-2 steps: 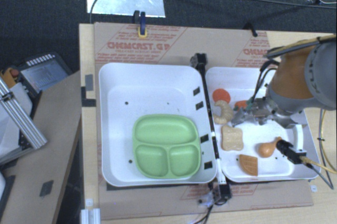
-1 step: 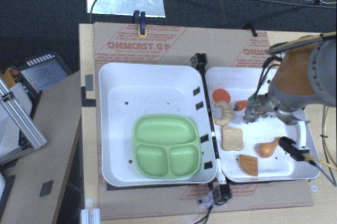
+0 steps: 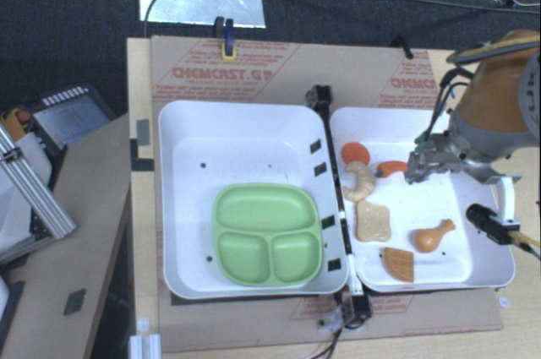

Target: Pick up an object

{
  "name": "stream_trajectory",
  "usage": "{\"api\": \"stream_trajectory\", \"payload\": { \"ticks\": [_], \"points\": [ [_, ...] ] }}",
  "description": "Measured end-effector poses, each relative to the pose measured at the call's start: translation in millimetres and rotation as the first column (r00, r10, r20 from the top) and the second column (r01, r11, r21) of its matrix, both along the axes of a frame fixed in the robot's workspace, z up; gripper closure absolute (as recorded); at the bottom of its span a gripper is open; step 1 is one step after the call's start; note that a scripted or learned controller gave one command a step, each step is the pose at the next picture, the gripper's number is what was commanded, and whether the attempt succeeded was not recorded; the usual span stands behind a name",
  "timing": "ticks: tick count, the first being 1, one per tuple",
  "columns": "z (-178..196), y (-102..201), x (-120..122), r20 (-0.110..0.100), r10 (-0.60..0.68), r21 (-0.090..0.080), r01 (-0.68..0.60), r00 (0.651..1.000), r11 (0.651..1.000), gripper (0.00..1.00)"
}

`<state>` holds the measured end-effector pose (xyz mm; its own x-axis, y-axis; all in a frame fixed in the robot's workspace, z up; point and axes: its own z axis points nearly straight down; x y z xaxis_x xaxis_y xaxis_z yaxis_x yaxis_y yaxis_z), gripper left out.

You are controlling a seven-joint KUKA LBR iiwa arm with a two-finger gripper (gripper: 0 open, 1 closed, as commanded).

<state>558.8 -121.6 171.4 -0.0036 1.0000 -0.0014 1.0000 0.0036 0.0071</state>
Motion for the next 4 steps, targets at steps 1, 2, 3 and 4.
{"api": "stream_trajectory", "payload": {
  "ticks": [1,2,3,4],
  "points": [
    [49.5,1.0,-7.2,0.000,0.000,0.000,0.000,1.000,1.000,1.00],
    [112.2,3.5,0.3,0.002,0.001,0.000,-0.001,1.000,1.000,1.00],
    [95.2,52.4,2.9,-0.005,0.005,0.002,-0.005,1.000,1.000,1.00],
    [81.6,108.9,7.3,-0.006,0.006,0.003,-0.006,1.000,1.000,1.00]
  ]
}}
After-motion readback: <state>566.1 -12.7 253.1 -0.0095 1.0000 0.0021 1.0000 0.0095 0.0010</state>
